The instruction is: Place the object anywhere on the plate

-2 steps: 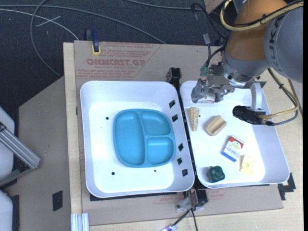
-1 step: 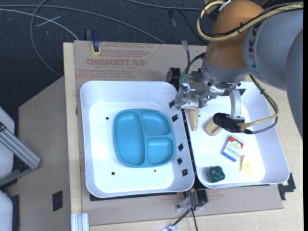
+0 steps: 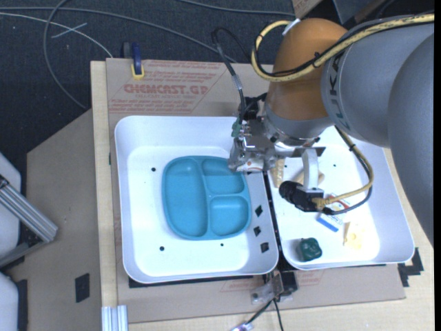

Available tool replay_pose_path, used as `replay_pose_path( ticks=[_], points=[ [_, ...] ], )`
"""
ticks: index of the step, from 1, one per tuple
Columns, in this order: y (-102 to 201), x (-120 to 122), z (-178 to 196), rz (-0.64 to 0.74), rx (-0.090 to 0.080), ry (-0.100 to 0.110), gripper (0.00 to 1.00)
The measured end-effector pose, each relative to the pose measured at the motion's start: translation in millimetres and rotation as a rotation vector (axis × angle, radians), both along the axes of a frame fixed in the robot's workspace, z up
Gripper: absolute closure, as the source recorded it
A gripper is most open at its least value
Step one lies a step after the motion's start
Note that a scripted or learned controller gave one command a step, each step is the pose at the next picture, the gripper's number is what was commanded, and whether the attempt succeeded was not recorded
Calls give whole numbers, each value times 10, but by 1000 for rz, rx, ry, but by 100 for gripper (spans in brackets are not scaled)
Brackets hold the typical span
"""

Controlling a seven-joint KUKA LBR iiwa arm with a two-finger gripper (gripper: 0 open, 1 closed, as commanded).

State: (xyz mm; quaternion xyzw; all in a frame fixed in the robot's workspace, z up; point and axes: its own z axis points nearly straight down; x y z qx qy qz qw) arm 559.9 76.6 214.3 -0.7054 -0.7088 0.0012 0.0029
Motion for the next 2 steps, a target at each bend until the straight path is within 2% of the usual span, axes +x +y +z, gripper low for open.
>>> replay_pose_path(
  ticks=[1, 2],
  points=[
    [432, -284, 124, 0, 0, -1, 100],
    [964, -375, 172, 2, 1, -5, 100]
  ],
)
